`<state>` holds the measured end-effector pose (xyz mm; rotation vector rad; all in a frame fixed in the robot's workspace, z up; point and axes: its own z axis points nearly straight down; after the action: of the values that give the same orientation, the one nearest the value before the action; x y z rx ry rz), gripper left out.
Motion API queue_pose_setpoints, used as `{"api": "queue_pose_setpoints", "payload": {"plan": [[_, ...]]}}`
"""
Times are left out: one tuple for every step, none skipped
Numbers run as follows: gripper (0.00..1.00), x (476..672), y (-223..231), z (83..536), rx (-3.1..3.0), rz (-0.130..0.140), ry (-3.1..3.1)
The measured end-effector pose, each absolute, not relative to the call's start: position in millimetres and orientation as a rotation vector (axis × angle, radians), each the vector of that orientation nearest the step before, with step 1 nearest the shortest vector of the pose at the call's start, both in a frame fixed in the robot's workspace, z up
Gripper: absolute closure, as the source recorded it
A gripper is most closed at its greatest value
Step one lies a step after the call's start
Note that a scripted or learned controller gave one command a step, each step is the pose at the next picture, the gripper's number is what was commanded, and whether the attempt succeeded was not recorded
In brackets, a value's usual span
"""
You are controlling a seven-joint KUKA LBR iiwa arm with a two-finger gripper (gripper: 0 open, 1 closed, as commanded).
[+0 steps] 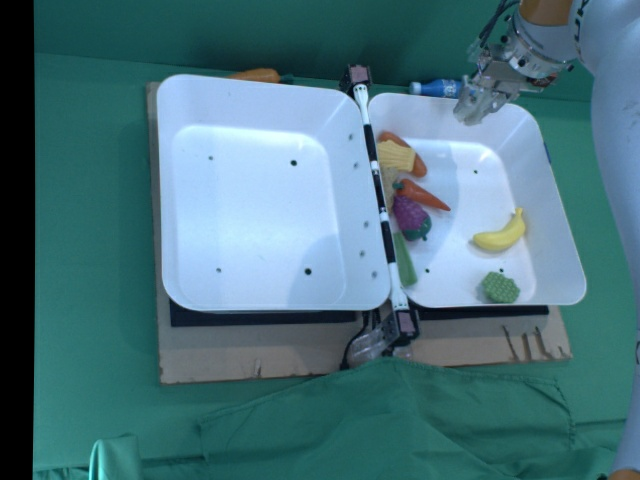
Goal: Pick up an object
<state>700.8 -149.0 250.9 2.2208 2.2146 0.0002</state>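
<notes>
My gripper (473, 111) hangs over the back rim of the right bin (560, 258), well above the toys. Nothing shows between its fingers. In that bin lie a yellow banana (501, 232) at the right, a green knobbly toy (499, 287) near the front, a carrot (424, 194), a purple grape bunch (409, 213), an orange-and-yellow piece (398, 153) by the divider, and a green stick-like vegetable (404, 260) along the left wall.
The left bin (200, 98) stands beside it, split off by a black-and-white divider bar (378, 188). A blue-capped bottle (435, 88) lies behind the right bin, an orange toy (256, 74) behind the left. Green cloth (400, 418) bunches at the front.
</notes>
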Motion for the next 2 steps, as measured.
{"api": "queue_pose_setpoints", "payload": {"plan": [[1.0, 683.7, -84.6, 283.8, 2.217, 0.007, 2.222], [1.0, 701.5, -100.6, 278.6, 2.22, 0.005, 2.213]]}}
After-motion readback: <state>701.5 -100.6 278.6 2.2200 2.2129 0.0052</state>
